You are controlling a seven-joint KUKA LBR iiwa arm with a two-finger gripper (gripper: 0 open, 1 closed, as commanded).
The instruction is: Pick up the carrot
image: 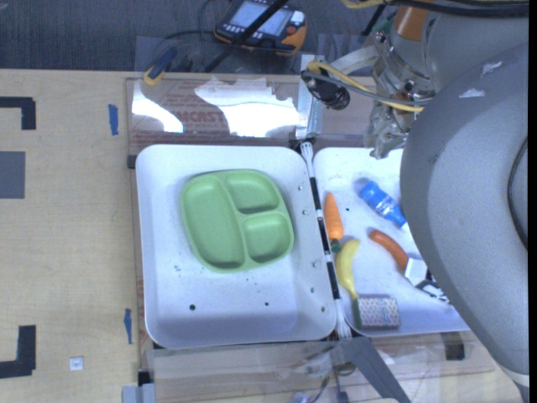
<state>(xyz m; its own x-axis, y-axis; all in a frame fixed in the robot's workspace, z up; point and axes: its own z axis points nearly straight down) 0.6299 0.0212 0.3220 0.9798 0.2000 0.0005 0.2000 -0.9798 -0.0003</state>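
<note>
— Orange carrot [333,217], where does it lie?

— In the right bin [352,170], hard against that bin's left wall, its length running along the wall. A yellow banana [346,266] sits just beyond its near tip, toward the bin's front edge.

— What else shares that bin?

— A blue bottle [383,203] nearer the back edge, a reddish sausage [391,248] in the middle, and a speckled grey block [377,311] by the front left corner.

— And the left bin [159,250]?

— A green divided plate [237,219] rests at its centre.

— The jaws?

— The gripper [384,139] hangs over the right bin's back edge, well apart from the carrot. Whether the jaws are parted or closed, I cannot tell; nothing shows between them.
</note>
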